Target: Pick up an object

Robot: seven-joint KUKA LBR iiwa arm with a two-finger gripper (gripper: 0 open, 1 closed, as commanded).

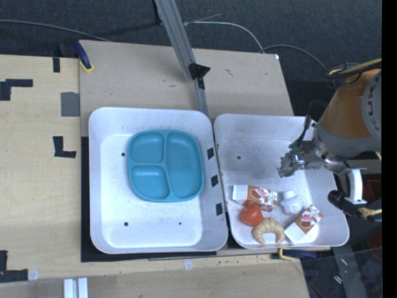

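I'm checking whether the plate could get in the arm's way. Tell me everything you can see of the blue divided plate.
The blue divided plate is light blue, looks like plastic, with rounded corners and three compartments: two on its left side, one longer on the right. It lies flat, slightly rotated, in the upper middle of the left bin, resting on the bin floor, nothing on it. The gripper is over the right bin, apart from it.

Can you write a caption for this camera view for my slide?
Robot gripper hovers in the right bin above toy food; blue plate in left bin.
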